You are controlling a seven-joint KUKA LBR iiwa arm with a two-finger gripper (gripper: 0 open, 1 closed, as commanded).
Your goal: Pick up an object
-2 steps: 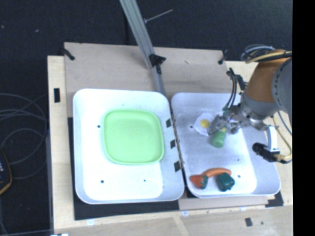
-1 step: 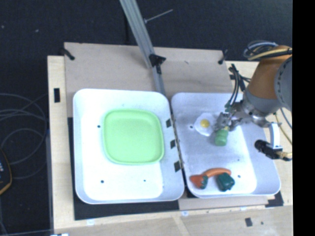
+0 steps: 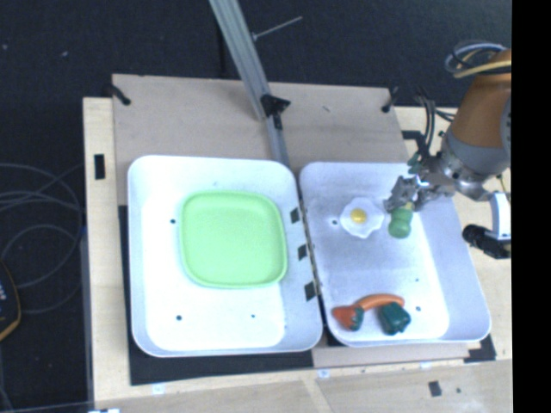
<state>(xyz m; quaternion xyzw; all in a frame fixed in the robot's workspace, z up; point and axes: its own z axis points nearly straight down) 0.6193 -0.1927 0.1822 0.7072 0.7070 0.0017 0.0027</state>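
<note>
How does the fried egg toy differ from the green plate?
The fried egg toy is small, white with a yellow yolk; the green plate is far larger and plain light green. The egg lies in the right bin, the plate in the left bin. Both lie flat.

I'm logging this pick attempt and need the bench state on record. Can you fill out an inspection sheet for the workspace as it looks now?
Surface: bench bearing two shallow white bins, left bin and right bin, side by side.
Job's things: in the right bin, a fried-egg toy, a green object beside it, and near the front a carrot and a dark green piece.
Clutter: light green plate in the left bin.
Grippers: hand low over the green object; grip cannot be judged.
Cables: dark cables on the floor at left.
Surroundings: slanted metal pole, dark floor.
</note>
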